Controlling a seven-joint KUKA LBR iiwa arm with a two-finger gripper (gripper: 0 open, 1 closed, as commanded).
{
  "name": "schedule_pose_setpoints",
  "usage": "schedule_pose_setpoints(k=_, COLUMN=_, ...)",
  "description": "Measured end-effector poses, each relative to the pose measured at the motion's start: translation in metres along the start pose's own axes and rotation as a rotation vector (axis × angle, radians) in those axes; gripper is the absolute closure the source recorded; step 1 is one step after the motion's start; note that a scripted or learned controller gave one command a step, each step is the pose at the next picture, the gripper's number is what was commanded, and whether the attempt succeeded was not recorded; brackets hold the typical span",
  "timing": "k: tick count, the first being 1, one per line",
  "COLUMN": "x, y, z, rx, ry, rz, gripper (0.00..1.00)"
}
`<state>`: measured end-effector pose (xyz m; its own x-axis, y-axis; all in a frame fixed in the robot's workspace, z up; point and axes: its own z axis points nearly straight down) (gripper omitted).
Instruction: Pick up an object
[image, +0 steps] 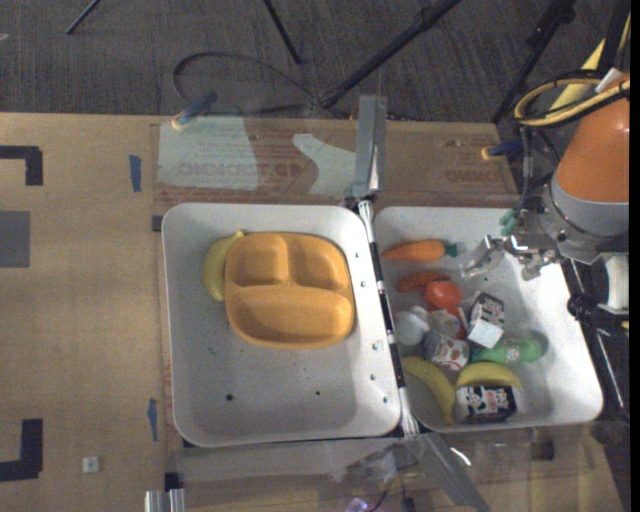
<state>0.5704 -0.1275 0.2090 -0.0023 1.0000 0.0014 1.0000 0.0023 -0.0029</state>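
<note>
Over the right bin's (575, 375) upper edge the gripper (505, 252) hung, its fingers spread apart with nothing between them; just left lay a toy carrot (415, 250), near a red tomato (443, 294); in the left bin (190, 330) an orange divided tray (290, 288) half covered a banana (215, 266).

A: How many bins?
B: Two white bins (190, 400), side by side.

A: And bananas?
B: Three: one at nine o'clock of the single orange divided tray (288, 288), two at six o'clock in the other bin.

A: Anything else?
B: One carrot (413, 251), one red tomato-like piece (443, 294), one green bottle (510, 351), and about three small printed cartons; the clutter blurs that count.
</note>
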Motion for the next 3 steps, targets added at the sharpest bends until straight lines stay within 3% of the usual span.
schedule_pose_setpoints(k=1, x=0.017, y=-0.01, z=0.102, rx=-0.007, ry=-0.002, rz=0.055, gripper=0.0)
schedule_pose_setpoints(k=2, x=0.016, y=-0.009, z=0.093, rx=-0.01, ry=-0.004, rz=0.059, gripper=1.0)
schedule_pose_setpoints(k=3, x=0.053, y=0.037, z=0.004, rx=-0.005, ry=-0.001, rz=0.039, gripper=1.0)
